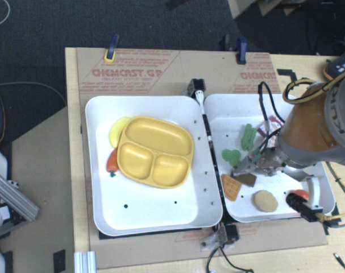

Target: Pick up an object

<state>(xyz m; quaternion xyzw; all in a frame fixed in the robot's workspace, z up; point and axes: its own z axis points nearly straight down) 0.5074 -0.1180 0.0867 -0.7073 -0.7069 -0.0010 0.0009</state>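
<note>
My gripper (253,165) is low in the right bin (240,104), reaching in from the right under the grey and orange wrist. It sits over a dark brown piece (246,180), just right of a green leafy toy (232,156). A tan waffle piece (231,187) lies at the bin's front left. To its right rests a round beige potato-like object (266,201). A green pod-shaped item (249,135) lies further back. Nothing visibly hangs from the gripper.
The left bin (104,203) holds a yellow divided tray (155,151), with a yellow item (116,131) and a red-orange vegetable (112,162) at its left side. A red-orange object (300,197) and a pink-white wrapper (270,125) lie in the right bin. Cables run along the arm.
</note>
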